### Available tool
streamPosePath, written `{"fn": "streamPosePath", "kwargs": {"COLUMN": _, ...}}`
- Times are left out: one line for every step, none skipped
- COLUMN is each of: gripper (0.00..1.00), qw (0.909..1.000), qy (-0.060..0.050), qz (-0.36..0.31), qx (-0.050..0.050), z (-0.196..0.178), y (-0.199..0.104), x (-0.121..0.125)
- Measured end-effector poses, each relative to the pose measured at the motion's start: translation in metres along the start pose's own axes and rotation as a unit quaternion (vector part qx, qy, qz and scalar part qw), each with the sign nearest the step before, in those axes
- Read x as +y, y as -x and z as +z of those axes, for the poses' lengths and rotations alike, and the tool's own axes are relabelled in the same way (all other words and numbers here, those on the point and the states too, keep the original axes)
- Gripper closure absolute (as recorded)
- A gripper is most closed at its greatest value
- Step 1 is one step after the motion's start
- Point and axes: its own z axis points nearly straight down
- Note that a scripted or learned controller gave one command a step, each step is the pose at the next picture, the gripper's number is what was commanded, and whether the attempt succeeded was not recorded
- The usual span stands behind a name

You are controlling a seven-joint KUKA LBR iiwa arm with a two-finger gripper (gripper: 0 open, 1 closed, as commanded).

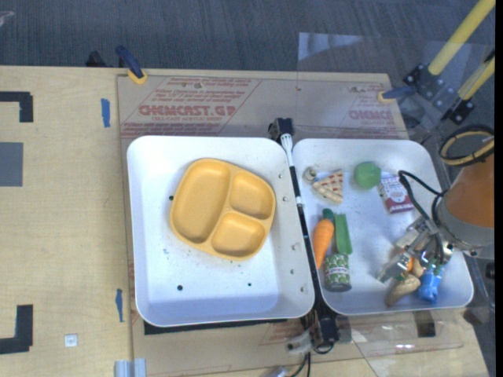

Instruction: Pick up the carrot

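the gripper [410, 251] sits low in the right bin [369, 303], near its right wall, with its metal fingers [393, 269] pointing down and to the left among a small heap of items; whether they are parted or closed around anything i cannot tell, since the parts blur together there. just under the fingertips lies a tan, bread-like piece [402, 289], and touching it on the right is a blue object [429, 286]. above the gripper the arm's orange band [475, 195] enters from the right edge, with a black cable [416, 182] looping over the bin toward a red and white packet [395, 194]. the carrot [322, 240] lies well apart from the gripper, toward the left side of the same bin, orange and lengthwise, with a green stick-shaped item [343, 234] just beside it on the right and a small green-labelled can [337, 272] near its lower end. further up are a pizza slice toy [328, 184] and a green ball [366, 174]. the left bin [149, 250] holds a yellow divided plate [222, 208], tilted slightly in view, with three compartments.
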Motion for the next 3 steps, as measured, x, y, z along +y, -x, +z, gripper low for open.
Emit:
{"fn": "streamPosePath", "kwargs": {"gripper": 0.0, "qw": 0.9836, "qy": -0.001, "qz": -0.18, "qx": -0.002, "z": -0.001, "y": -0.014, "x": 0.016}}
{"fn": "streamPosePath", "kwargs": {"gripper": 1.0, "qw": 0.9834, "qy": 0.0, "qz": -0.181, "qx": -0.006, "z": -0.013, "y": -0.012, "x": 0.019}}
{"fn": "streamPosePath", "kwargs": {"gripper": 0.0, "qw": 0.9834, "qy": 0.0, "qz": -0.181, "qx": -0.005, "z": -0.012, "y": -0.013, "x": 0.019}}
